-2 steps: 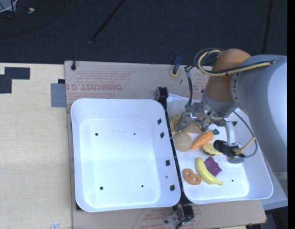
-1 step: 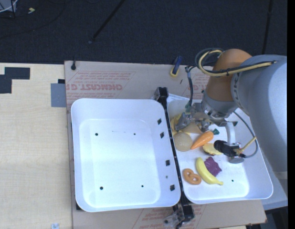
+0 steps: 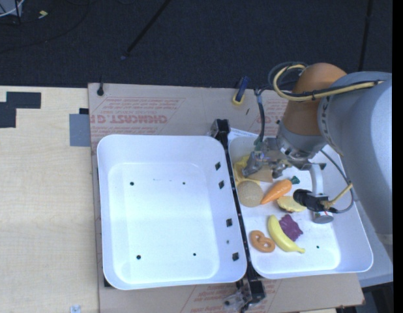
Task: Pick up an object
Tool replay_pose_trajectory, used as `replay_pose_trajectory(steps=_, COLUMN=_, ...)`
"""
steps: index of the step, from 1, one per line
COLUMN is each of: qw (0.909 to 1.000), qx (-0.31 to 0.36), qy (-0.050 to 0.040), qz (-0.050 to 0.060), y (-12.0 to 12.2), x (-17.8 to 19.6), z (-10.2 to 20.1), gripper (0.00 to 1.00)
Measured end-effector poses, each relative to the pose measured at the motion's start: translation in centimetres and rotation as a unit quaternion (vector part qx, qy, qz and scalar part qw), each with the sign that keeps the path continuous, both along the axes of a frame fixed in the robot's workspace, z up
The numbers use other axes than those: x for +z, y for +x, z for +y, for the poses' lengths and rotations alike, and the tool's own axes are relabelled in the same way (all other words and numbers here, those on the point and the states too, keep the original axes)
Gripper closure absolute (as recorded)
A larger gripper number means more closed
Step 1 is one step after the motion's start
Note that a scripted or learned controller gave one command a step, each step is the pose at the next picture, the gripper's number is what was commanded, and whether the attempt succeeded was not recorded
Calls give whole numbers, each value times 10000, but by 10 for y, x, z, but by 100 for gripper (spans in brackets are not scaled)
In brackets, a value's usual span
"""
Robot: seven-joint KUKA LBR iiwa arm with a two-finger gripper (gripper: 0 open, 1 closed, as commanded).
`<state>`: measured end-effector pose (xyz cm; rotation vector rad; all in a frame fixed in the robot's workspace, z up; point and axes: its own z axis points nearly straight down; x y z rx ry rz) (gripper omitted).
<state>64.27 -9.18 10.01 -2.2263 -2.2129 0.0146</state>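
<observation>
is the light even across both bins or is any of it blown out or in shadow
Camera view: the left bin floor glares near pure white, washing out detail; the right bin is dimmer under the arm's shadow around the gripper; small toys such as the carrot look soft.

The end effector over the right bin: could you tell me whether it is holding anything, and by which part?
It cannot be told. The end effector is down among the toys at the back of the right bin, near the carrot; no grasp is visible.
</observation>
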Motion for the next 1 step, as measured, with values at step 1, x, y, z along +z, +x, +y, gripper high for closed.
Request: replay_pose_trajectory(steps=1, qw=9999, qx=66, qy=41, qz=-64, y=-25, x=93, z=74, gripper=100)
